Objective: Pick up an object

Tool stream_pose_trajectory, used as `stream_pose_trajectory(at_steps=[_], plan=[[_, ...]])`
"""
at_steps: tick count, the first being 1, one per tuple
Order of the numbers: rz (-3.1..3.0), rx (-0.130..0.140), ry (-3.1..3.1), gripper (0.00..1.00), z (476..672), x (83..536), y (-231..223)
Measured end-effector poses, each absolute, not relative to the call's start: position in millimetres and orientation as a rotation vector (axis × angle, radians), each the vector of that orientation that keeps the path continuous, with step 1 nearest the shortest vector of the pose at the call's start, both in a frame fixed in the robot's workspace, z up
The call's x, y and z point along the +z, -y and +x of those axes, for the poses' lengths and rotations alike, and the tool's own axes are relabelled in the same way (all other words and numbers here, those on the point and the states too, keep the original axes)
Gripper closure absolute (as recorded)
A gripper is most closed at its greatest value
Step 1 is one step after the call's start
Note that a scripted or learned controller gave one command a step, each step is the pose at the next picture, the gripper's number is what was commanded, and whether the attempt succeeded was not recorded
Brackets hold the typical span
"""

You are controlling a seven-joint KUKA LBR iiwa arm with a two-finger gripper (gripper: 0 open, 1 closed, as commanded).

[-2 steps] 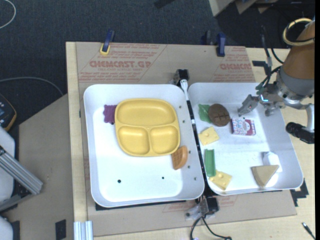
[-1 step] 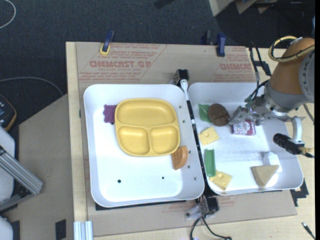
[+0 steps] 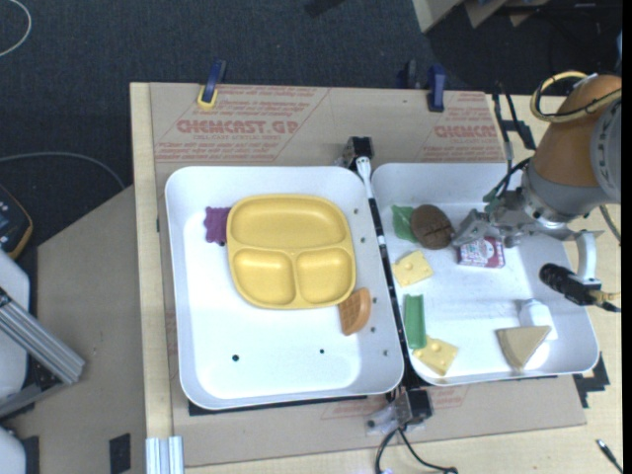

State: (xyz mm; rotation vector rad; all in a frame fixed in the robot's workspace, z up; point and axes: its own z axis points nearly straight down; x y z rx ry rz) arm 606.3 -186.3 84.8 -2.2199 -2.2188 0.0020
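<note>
Left bin [image 3: 197,294]: yellow divided tray [image 3: 291,250] as landmark, purple piece [image 3: 215,223] peeking out at its left edge, orange-brown piece [image 3: 355,311] touching its lower right corner. Right bin [image 3: 474,181], right of the tray: green piece [image 3: 403,219], brown round lump [image 3: 432,225], yellow cheese wedge [image 3: 412,269], green stick [image 3: 414,320], second yellow wedge [image 3: 436,355], pink packet [image 3: 480,253], tan wedge [image 3: 522,344]. Farthest right of the tray, gripper [image 3: 486,227] low just above the pink packet; opening hidden, cannot tell.
</note>
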Motion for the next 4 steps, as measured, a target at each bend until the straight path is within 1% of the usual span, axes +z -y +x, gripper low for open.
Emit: stream_pose_trajectory(at_steps=[1, 2, 3, 4], plan=[[-2.223, -0.001, 2.220, 1.00, 607.0, 95.8, 186.6], [-2.225, -0.005, 2.227, 1.00, 602.9, 148.2, 178.4], [-2.225, -0.006, 2.229, 1.00, 605.3, 213.3, 179.1], [-2.224, -0.003, 2.226, 1.00, 606.2, 226.1, 179.2]])
